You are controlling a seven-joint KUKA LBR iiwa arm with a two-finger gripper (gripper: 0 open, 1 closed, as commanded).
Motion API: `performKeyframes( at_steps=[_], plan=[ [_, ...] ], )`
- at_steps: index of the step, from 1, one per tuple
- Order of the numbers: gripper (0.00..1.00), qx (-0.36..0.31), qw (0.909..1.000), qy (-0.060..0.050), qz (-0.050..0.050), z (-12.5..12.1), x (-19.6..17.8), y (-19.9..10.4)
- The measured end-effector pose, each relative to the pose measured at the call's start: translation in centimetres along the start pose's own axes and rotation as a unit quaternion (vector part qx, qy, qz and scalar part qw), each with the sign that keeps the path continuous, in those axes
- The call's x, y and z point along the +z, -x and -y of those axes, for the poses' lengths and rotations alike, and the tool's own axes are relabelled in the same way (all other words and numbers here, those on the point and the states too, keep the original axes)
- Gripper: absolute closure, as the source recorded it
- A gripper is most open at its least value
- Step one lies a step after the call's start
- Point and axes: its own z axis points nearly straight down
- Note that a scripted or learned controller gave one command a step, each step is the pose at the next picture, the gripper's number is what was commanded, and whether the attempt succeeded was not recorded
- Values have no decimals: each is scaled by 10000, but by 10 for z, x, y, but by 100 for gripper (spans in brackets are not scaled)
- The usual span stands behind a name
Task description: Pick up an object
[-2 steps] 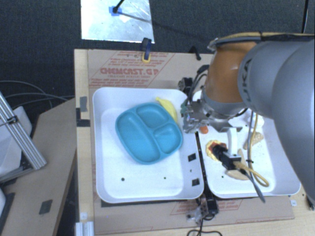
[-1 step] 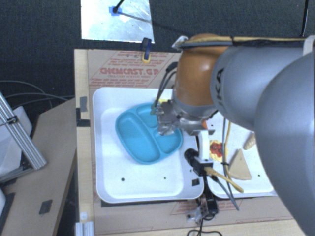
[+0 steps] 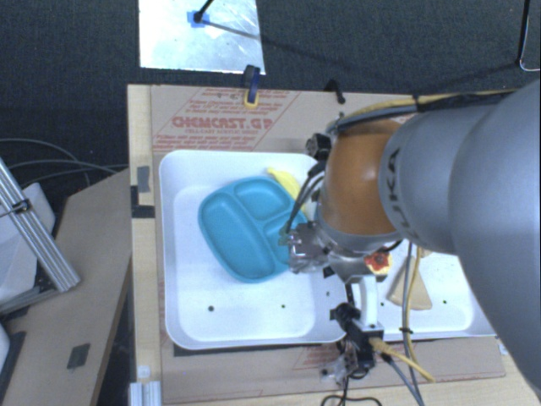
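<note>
We're watching gripper (image 3: 297, 248) hanging at blue tray's (image 3: 245, 227) right rim in left bin (image 3: 190, 311); can't tell its state, wrist blocking. Risk: slipping off thin rim, nudging yellow obj (image 3: 283, 180).

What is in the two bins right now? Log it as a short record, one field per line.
left bin: white, shallow, holds the blue plate
blue plate: divided into compartments, lying flat
yellow object: at the plate's far edge, partly hidden by the arm, shape unclear
right bin: white, mostly covered by the arm; a tan wedge-shaped piece lies in it
arm: grey with an orange band, over the seam between the bins
held object: cannot tell
</note>
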Motion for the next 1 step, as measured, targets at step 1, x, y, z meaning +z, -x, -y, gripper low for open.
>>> performKeyframes(
  at_steps=[1],
  plan=[
    [100,-26,10000,59,-4,-83,24,-3]
  ],
)
